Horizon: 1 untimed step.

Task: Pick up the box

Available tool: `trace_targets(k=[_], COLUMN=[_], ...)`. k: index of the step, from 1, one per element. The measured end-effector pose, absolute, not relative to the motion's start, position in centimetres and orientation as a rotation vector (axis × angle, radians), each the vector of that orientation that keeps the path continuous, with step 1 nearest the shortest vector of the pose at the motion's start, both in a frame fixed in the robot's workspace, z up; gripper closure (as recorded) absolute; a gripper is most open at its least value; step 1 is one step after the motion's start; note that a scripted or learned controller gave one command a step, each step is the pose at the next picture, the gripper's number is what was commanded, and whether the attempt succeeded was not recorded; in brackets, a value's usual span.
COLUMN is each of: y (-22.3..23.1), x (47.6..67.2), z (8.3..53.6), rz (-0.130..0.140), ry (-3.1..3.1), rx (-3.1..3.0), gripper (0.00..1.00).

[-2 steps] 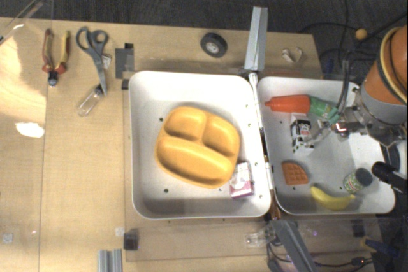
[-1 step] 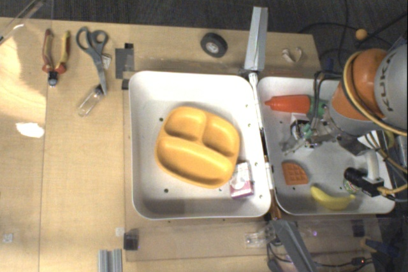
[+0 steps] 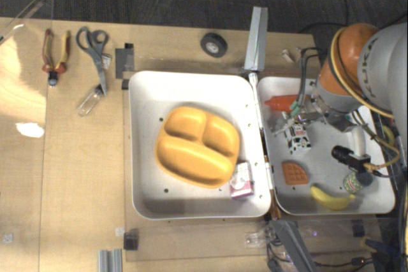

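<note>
The box (image 3: 241,180) is a small pink and white carton in the left bin (image 3: 146,137), near that bin's front right corner. It touches the edge of a large yellow bun-shaped object (image 3: 197,144). My gripper (image 3: 298,136) hangs low over the right bin (image 3: 376,204), in its back left part, beside the dividing wall. It is up and to the right of the box, well apart from it, and I see nothing held in it.
The right bin holds a red item (image 3: 281,102) at the back left, a brown waffle (image 3: 294,172), a banana (image 3: 331,198) at the front and a small round object (image 3: 354,182). Scissors (image 3: 95,51), pliers (image 3: 54,54) and a tape roll (image 3: 213,44) lie on the bench.
</note>
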<state>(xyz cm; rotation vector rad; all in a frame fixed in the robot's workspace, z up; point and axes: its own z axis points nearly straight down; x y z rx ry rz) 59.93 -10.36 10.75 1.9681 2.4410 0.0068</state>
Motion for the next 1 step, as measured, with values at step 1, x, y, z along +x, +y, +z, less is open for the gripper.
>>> trace_targets(k=[1], y=[-13.47], x=[54.82], z=[20.81], rz=[0.006], ry=[2.389], rx=[2.028], gripper=[0.0])
